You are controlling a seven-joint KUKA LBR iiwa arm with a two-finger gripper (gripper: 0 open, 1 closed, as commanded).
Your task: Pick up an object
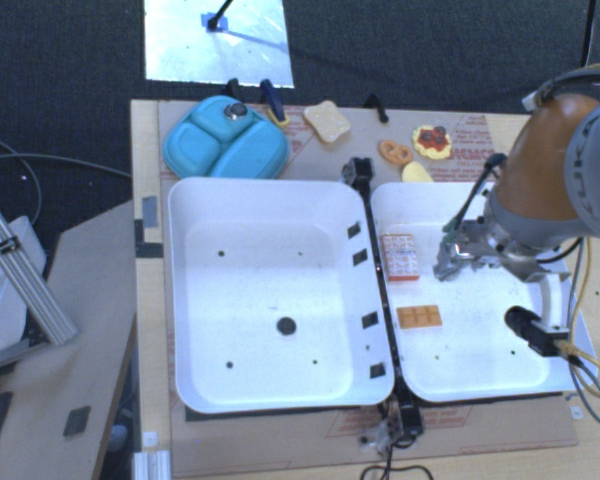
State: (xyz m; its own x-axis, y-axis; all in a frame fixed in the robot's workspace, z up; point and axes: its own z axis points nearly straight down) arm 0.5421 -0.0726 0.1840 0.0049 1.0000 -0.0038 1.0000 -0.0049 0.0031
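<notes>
Camera view: from above and at a slant, both white bins sit side by side on the bench (pixel 150 298).
Arm: grey with an orange band, reaching in from the right and bent down over the right bin (pixel 500 368).
Hand: the hand (pixel 450 258) hangs low over the right bin's upper middle; from where I stand the metal parts blur together, so I cannot tell if it is spread or pressed together, and nothing shows between them.
Nearest candidate: a small printed packet (pixel 400 256) lies flat just beside the hand, close to the divider, likely the thing being gone for.
Second candidate: an orange waffle-like piece (pixel 419 317) lies flat below the packet, near it but apart.
Left bin: the left bin (pixel 195 218) holds a dark little disc (pixel 286 325) near its middle.
Behind the bins: a blue lidded tray (pixel 226 140), a toast slice (pixel 327 122), a pretzel (pixel 394 152), a tart (pixel 432 141) and a yellow piece (pixel 416 173) are parked out of the working area, presumably as spares.
Room: dark carpet, a shiny sheet (pixel 218 28) on the floor, an aluminium frame at the left.
</notes>
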